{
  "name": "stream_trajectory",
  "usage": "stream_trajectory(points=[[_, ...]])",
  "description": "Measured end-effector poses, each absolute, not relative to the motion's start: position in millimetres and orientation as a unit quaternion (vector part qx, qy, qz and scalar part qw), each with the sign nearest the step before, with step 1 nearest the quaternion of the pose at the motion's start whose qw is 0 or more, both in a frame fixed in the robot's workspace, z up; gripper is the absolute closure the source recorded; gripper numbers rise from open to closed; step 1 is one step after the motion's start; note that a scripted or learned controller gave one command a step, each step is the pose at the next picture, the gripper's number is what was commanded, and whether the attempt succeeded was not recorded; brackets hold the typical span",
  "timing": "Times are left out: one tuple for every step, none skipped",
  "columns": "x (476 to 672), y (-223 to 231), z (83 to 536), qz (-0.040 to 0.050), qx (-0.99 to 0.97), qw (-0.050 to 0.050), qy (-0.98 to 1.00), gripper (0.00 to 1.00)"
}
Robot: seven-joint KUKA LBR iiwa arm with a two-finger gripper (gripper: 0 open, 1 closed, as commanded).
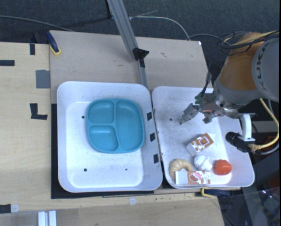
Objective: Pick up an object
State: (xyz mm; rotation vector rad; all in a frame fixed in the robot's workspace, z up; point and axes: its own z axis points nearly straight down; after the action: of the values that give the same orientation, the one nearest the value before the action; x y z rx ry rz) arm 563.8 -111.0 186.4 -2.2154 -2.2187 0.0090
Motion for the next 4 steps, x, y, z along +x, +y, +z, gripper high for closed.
stream_trajectory(points=[[556.4,-116.2,125.2,0.0028,-0.707,0.003,-0.707,0.0],[556.3,-116.1,87.7,0.001,-0.707,0.0,-0.708,0.0],[556.2,-115.1,98.7,0.0006,-0.706,0.001,-0.708,1.0],[556.0,-122.4,143.7,-0.0006,-0.707,-0.001,-0.707,1.0]])
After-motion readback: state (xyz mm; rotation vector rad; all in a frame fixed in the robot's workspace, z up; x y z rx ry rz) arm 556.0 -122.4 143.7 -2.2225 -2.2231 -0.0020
